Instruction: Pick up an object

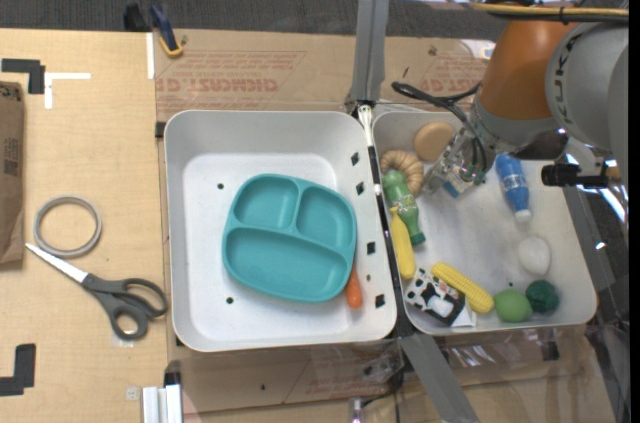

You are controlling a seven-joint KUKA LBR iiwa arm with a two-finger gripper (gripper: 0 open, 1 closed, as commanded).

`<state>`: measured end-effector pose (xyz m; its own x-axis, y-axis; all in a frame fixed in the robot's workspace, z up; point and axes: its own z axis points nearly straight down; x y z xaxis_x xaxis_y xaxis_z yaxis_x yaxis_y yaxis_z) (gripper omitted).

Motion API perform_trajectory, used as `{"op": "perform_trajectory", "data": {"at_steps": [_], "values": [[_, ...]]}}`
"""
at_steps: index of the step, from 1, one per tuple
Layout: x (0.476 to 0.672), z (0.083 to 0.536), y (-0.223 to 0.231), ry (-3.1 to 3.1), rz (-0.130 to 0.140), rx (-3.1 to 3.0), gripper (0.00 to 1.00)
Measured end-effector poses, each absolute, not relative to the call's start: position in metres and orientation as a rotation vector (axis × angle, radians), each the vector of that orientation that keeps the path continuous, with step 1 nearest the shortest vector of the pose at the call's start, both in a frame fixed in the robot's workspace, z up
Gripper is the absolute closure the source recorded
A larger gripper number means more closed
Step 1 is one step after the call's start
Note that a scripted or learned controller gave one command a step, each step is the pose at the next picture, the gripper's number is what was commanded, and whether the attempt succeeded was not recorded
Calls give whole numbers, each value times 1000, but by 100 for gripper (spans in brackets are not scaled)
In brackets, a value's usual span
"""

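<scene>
My gripper [455,174] hangs low in the back part of the right bin [575,241], below the orange wrist band. It sits between a tan round piece [433,140] to its left and a blue bottle [512,183] to its right. A braided tan bread piece [398,162] and a green bottle [404,207] lie just left of it. Nothing can be seen held in it.
The right bin's front holds two yellow corn cobs [463,286], a black-and-white toy [430,299], a green ball [513,304], a dark green piece [542,294] and a white egg [534,254]. In the left bin [190,211] are a teal divided plate [290,236] and a small carrot [353,291]. Scissors [110,294] and a tape ring [67,224] lie on the bench.
</scene>
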<state>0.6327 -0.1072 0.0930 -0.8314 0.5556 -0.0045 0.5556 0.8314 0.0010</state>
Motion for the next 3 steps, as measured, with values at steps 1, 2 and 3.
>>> {"op": "perform_trajectory", "data": {"at_steps": [1,2,3], "values": [[591,93,-210,3063,-1,679,0],[615,93,-222,3029,0,814,0],[617,104,-222,3024,-3,809,100]]}}
